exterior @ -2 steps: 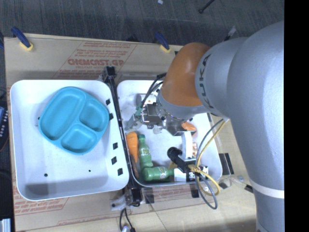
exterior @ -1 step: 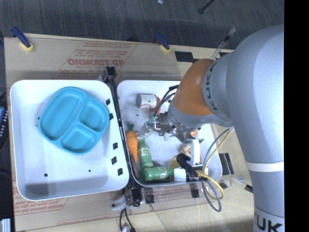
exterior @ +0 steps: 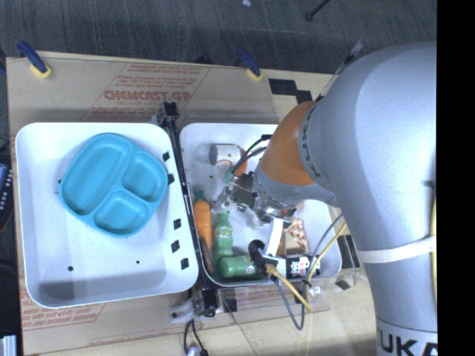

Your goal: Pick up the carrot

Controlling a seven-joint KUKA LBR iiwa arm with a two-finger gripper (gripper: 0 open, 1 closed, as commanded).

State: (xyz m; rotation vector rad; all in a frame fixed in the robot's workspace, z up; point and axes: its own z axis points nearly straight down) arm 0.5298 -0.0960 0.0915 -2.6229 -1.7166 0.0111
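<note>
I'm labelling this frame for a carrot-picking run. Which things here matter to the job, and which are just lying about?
Belongs to the job:
carrot, by the right bin's left wall
gripper, low over the right bin

Just lying about:
blue divided plate in the left bin
two green bottles beside the carrot
small grey cylinder at that bin's far end

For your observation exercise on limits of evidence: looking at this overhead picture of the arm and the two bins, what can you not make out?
- Tool: in the camera view the arm's wrist covers it, so its state is unreadable.
- Carrot: partly shown against the right bin's left wall; contact with the tool unclear.
- Green bottles: labels too small.
- Right bin's far side: hidden under the arm.
- Blue tray in the left bin: fully shown.
</note>
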